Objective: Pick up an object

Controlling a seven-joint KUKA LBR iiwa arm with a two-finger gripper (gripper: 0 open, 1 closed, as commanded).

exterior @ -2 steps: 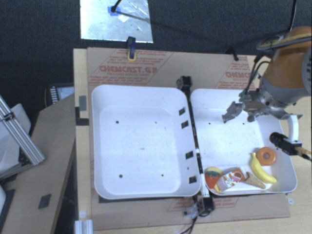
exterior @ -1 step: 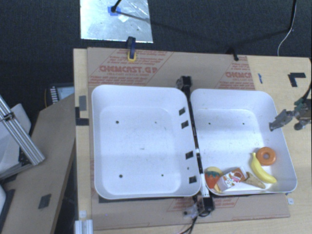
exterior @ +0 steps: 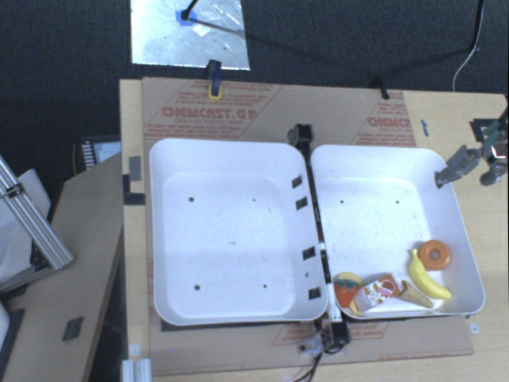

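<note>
Several objects lie in the near right corner of the right bin [exterior: 374, 154]: a yellow banana [exterior: 426, 278], an orange ring-shaped piece [exterior: 434, 253], a red and orange round fruit [exterior: 347, 289], a white and red packet [exterior: 377, 292] and a small brown wedge [exterior: 416, 296]. My gripper [exterior: 473, 171] hangs over the right bin's far right rim, well behind those objects. Its two grey fingers [exterior: 454, 168] stand apart with nothing between them.
The left bin [exterior: 163, 161] sits beside the right one, with black clips [exterior: 301, 204] along the divider between them. Both rest on a cardboard sheet [exterior: 238, 106]. A metal plate [exterior: 189, 22] lies on the dark floor behind.
</note>
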